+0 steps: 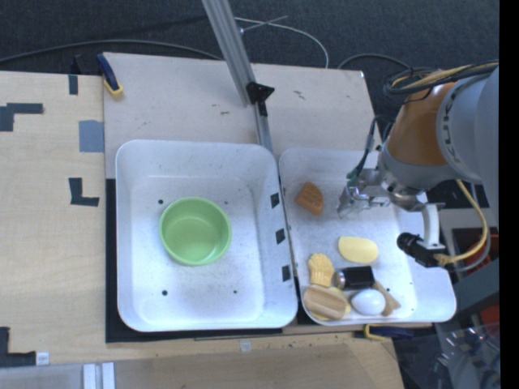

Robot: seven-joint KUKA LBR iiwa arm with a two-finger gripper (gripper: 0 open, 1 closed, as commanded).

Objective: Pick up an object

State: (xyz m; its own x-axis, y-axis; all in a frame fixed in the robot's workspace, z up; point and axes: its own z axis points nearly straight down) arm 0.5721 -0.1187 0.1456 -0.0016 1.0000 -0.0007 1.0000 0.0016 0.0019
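Whether the fingers of the grey two-finger gripper are spread or closed we cannot tell; we see it low over the right shallow white bin, near a small tan-brown block, apart from it. A green round bowl sits in the left white bin

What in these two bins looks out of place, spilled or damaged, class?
Nothing stands out. The green bowl sits upright in the left bin. The toy foods are crowded at the right bin's near edge, none spilled out. The end effector hovers beside the brown piece.
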